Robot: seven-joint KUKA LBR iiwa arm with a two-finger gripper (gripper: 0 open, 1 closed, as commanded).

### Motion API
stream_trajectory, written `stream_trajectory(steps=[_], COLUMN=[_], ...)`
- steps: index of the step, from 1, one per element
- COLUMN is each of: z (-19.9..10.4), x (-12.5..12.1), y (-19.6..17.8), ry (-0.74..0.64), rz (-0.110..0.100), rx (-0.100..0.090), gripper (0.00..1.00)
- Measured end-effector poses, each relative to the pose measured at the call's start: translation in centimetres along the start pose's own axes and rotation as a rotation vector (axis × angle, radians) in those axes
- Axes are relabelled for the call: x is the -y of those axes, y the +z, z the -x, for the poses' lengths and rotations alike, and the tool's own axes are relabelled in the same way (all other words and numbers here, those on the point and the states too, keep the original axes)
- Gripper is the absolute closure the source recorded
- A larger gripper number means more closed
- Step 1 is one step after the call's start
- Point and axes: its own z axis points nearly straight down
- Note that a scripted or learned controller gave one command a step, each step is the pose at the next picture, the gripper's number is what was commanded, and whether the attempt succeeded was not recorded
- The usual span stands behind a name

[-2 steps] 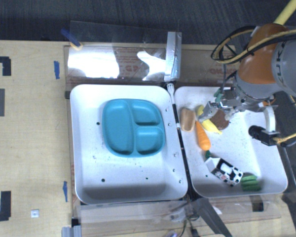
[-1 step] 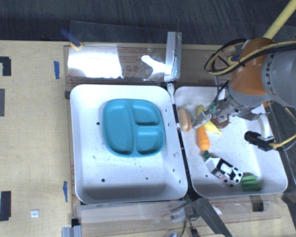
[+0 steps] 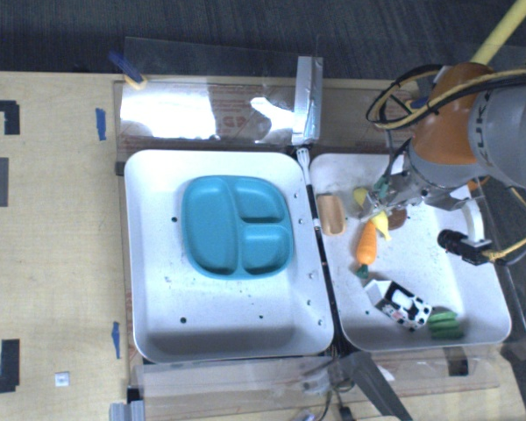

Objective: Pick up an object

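Near end of right bin [image 3: 482, 274]: green toy [image 3: 444, 324], black-and-white toy [image 3: 403, 305]. Mid-bin: toy carrot [image 3: 366, 246], unlifted. Far end: gripper [image 3: 387, 193] low over yellow item [image 3: 379, 222]; grip state cannot be determined. Pick not yet confirmed.

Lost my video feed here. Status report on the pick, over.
Gripper low in right bin, fingers unreadable. Carrot and yellow piece just beneath it. Black-and-white toy and green item lie apart, nearer front.
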Motion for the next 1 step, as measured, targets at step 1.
stream_trajectory(steps=[1], z=[-5.46], x=[-0.26], y=[-10.43], ry=[0.111], rz=[0.001], rx=[-0.005], gripper=[1.00])
